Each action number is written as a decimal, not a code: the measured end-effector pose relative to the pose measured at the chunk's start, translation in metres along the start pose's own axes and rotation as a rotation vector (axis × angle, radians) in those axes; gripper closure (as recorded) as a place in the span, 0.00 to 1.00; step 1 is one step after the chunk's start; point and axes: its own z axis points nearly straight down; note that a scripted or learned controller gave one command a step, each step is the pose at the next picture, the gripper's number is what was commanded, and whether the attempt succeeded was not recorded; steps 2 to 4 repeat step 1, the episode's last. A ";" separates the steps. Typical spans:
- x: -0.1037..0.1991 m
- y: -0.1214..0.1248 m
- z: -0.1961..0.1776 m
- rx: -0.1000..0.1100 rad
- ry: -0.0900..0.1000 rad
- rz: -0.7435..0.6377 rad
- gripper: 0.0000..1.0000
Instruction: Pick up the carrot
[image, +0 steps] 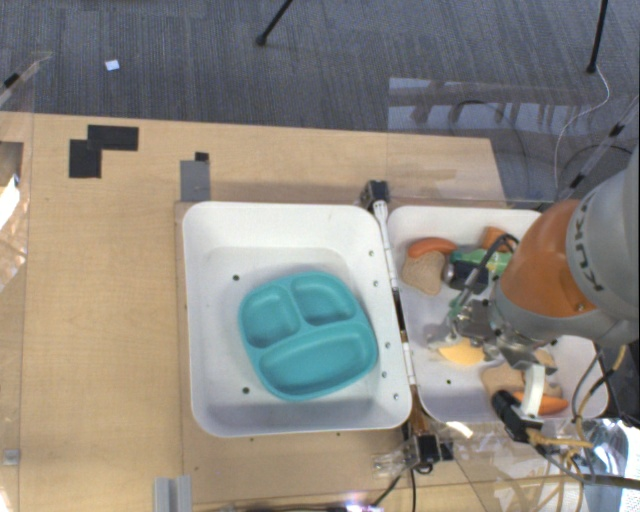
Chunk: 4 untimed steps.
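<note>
Arm (560, 265) reaches in from the right edge of the frame and hangs low over the right bin (425, 395), presumably because the loose food items lie there; gripper (468, 322) sits at centre right, above the middle of that bin; whether the jaws are released or clenched cannot be told, the wrist hardware hides them.

Left bin (205, 330) holds a teal divided tray (305, 335), lying flat near its middle, compartments bare; likely the drop-off side.

Right bin contents: an orange piece, judged to be the carrot (432, 244), at the bin's upper left, touching a tan bread-like slice (424, 272) just below it; a dark green can (465, 268) beside these; a yellow piece (460, 354) just under the gripper; a second orange bit (494, 236) at the upper edge, partly hidden by the arm.

Judgement: gripper stands below and right of the carrot, nearer the yellow piece; carrot not yet grasped.
</note>
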 end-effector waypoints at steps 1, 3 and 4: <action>0.000 0.000 0.000 0.001 0.000 0.001 0.00; 0.000 0.000 0.000 0.001 0.000 0.001 0.00; 0.000 0.000 0.000 0.001 0.000 0.001 0.00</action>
